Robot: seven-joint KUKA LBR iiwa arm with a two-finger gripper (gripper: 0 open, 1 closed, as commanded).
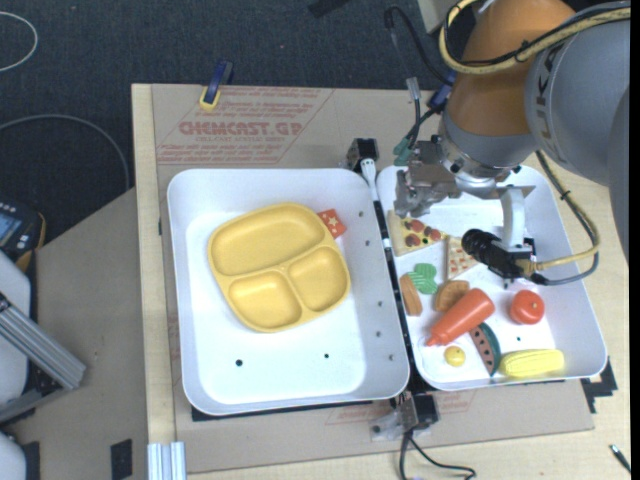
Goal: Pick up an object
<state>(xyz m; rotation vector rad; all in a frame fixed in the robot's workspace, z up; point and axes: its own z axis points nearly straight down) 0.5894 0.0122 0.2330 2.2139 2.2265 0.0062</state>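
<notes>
Over the right bin, at its far end, the gripper hangs above a toy pizza slice; whether it is parted or closed I cannot tell, and nothing visibly sits in its grasp. Nearer lie a carrot, a tomato and a corn cob. A yellow divided plate rests in the left bin. Judging by this, the pick is not yet made: closing on an object and lifting remain.

Toy foods crowd the right bin: a carrot lies tilted at centre, a tomato at three o'clock, corn at five, pizza slice at eleven.
</notes>
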